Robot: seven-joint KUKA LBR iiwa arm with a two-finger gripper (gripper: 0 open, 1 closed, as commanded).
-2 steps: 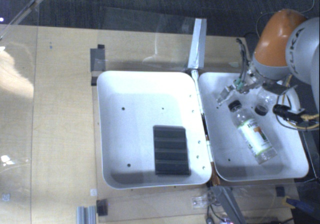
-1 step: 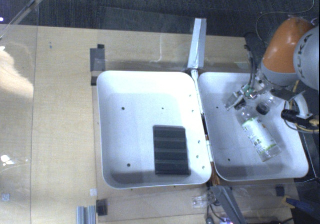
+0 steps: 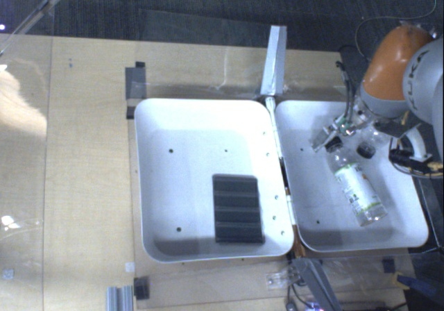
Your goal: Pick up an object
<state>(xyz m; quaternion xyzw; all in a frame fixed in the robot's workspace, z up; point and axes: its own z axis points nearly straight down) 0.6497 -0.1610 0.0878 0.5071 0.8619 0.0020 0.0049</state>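
My gripper (image 3: 338,133) hangs low in the right bin (image 3: 309,226), just above a clear bottle (image 3: 359,194) lying on its side. Jaw state: can't tell. Black ridged block (image 3: 238,208) in left bin (image 3: 159,164).

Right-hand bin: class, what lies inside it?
A clear plastic bottle lies in the right-hand bin, with the gripper above its upper end. The arm hides the bin's far right corner.

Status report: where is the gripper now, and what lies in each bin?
Gripper low in right bin, just above the bottle's top end. Clear bottle lies flat, not held. Black ribbed block in left bin. Nothing between them.
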